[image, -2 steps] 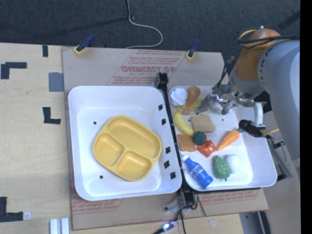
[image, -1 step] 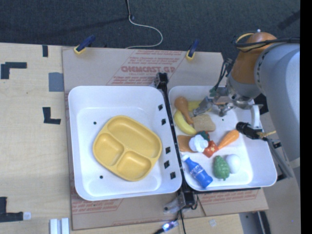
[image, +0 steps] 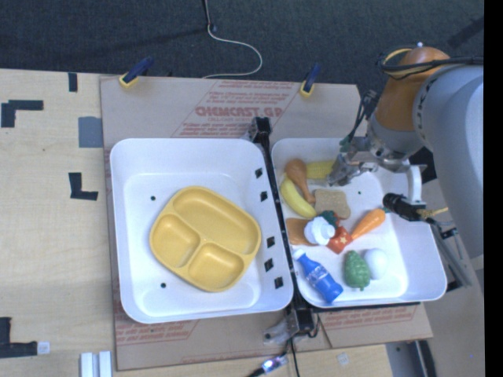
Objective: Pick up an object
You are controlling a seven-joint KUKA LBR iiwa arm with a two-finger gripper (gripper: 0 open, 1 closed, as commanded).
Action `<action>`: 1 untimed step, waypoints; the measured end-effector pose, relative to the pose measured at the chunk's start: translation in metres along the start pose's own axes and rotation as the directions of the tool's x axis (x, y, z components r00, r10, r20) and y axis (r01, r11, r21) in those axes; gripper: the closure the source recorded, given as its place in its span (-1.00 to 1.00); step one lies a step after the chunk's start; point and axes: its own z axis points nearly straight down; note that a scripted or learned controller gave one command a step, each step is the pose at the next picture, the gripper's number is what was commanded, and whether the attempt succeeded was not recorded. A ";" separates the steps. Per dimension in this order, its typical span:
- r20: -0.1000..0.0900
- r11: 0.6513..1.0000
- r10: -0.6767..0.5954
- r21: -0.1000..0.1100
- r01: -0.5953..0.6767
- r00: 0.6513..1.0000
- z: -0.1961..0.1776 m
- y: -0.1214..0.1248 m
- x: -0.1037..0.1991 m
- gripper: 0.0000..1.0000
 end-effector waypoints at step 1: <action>-0.002 1.000 0.004 -0.004 -0.004 1.000 -0.060 -0.007 0.000 1.00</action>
